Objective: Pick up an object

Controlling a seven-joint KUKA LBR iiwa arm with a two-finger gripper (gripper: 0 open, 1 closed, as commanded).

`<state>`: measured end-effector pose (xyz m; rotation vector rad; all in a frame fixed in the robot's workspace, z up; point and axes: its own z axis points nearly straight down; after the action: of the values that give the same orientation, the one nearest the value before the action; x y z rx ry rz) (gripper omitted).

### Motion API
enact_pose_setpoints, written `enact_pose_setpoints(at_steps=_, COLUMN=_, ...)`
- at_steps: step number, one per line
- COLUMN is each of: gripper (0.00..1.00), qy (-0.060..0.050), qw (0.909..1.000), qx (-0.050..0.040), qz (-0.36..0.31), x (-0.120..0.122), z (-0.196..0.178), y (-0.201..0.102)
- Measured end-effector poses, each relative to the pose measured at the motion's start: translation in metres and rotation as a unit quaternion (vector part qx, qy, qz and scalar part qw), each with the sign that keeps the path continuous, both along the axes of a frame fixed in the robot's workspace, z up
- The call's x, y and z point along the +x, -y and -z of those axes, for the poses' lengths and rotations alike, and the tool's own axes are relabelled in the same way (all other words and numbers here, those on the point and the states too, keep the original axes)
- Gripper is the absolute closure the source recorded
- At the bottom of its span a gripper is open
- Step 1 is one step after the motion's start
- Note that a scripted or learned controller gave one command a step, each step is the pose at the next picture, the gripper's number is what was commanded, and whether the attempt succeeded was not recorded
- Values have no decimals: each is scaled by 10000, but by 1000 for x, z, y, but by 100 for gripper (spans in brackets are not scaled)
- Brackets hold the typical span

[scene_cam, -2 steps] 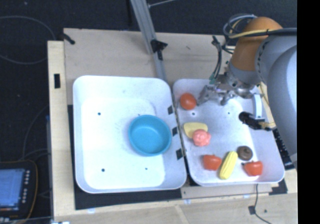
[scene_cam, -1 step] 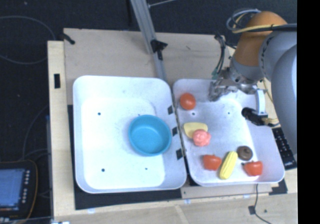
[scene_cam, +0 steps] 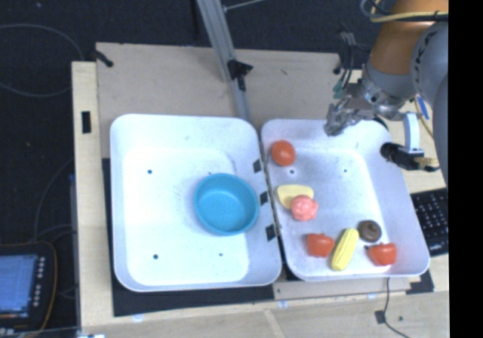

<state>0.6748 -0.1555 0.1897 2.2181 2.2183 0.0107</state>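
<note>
Your tabletop (scene_cam: 166, 80) carried two white bins: the left bin (scene_cam: 136, 253) held a blue bowl (scene_cam: 225, 204), the right bin (scene_cam: 392, 201) the small objects. Your arm (scene_cam: 400, 35) reached in from the right, bent downward, its tool (scene_cam: 336, 124) hanging over the right bin's far edge, gripping nothing visible; its opening you couldn't tell. The nearest object, an orange ball (scene_cam: 283, 152), lay left of it, apart.

Even, diffuse overhead light. The two shallow white plastic bins (scene_cam: 189, 133) reflect brightly, near overexposure, with little surface detail; the dark floor on the far and left sides stays almost black. Shadows are soft and short, faint beneath the round blue bowl (scene_cam: 226, 204). The whole frame is mildly soft, and small items show blurred edges.
</note>
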Motion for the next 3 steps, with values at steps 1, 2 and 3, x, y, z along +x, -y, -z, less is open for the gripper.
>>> enact_pose_setpoints(at_steps=1, gripper=100, qy=-5, qw=10000, qx=-3, qz=-30, x=1, z=-52, y=1)
enact_pose_setpoints(at_steps=2, gripper=100, qy=-45, qw=10000, qx=-5, qz=-35, x=-19, z=-43, y=-46)
enact_pose_setpoints(at_steps=3, gripper=100, qy=-47, qw=10000, qx=8, qz=-45, x=-43, z=-52, y=-103)
